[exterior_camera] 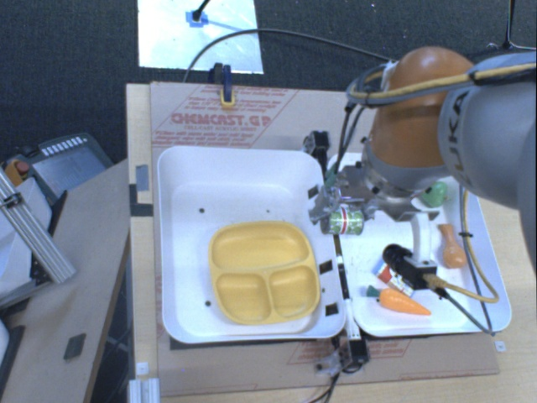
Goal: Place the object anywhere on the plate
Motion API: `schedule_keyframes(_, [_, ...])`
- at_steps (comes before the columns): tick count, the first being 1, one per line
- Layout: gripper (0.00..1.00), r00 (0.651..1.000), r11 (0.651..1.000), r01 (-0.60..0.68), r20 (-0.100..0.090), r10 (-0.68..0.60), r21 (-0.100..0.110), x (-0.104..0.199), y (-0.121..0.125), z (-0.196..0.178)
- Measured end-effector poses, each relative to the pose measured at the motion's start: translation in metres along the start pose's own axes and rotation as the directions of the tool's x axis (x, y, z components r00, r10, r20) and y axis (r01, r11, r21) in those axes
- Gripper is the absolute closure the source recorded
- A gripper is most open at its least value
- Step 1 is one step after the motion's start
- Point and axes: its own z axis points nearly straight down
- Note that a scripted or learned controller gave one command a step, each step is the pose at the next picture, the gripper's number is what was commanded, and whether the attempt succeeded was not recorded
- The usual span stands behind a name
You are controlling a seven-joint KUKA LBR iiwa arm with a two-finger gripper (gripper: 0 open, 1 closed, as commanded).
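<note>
Red printed lettering runs across the brown cardboard sheet (252, 112) that lies under the two bins, just behind the left one; it reads roughly "CHEMCAST G P", though the last characters are blurred. Large dark letters on the grey arm (495, 141) read "KU", part of a longer word. The label on the small green can (346, 222) is too small to read.

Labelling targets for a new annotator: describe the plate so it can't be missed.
Start at the left of the two shallow white bins. Inside, toward its front, lies the yellow plastic plate, a rounded rectangle split into one wide compartment and two smaller ones. Nothing else there is yellow.
</note>
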Motion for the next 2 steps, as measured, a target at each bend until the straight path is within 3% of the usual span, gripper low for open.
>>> schedule_keyframes(2, [1.0, 1.0, 1.0, 0.0, 0.0, 0.0, 0.002, 0.102, -0.009, 0.027])
